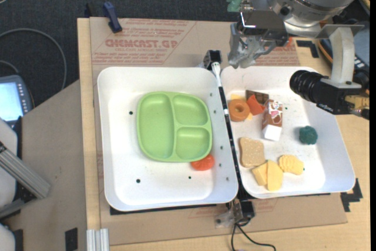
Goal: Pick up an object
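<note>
We see the hand (245,54) above the right bin's (341,176) far rim at about 12 o'clock, and we cannot tell how it is set; nothing shows in it; the doughnut (239,109) lies nearest, toward 6 o'clock from it, touching an orange piece (256,104); beyond lie a small carton (272,120), bread slice (252,151), cheese (268,175) and green ball (308,135); a green divided plate (174,126) sits in the left bin (114,126) at 8 o'clock.
</note>
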